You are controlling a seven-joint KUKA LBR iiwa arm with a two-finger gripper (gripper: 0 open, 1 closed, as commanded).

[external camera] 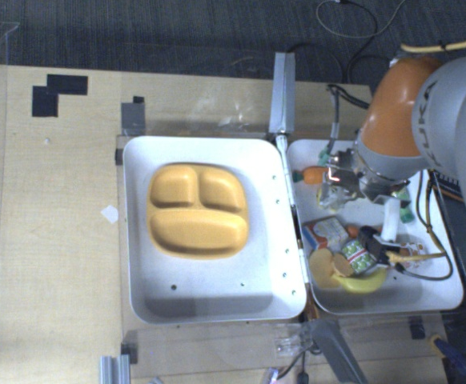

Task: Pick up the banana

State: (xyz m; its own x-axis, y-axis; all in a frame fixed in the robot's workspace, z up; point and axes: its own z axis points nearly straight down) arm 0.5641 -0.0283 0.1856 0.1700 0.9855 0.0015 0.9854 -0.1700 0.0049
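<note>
Dark carpet is running along the far side of the scene, and nearer than that a pale wooden table (57, 238) is carrying two shallow white bins side by side. On the left, the left bin (137, 294) is holding a yellow divided tray (198, 210), lying flat near the bin's middle with its three hollows facing up. A metal rail (282, 94) is standing between the bins at their far end.

Moving right, the right bin (445, 294) is crowded with small things. An orange object (313, 176) is sitting near its far left corner, some packets and a green can (353, 254) are clustering in the middle, and the banana (361, 282) is lying at the near edge of the pile, its long axis running roughly left to right with the ends curling upward. The can and a tan round piece are resting just beside it or partly over it.

Above the far part of that bin, the grey arm with its orange band (397, 106) is reaching in from the right, and the gripper (337, 184) is hanging over the clutter. Whether its fingers are apart or together cannot be told, since the wrist body and the clutter are masking them.

The banana is lying nearer than the gripper and slightly to its right, so the coming move likely calls for travelling toward the near edge and closing across the banana's short width.
</note>
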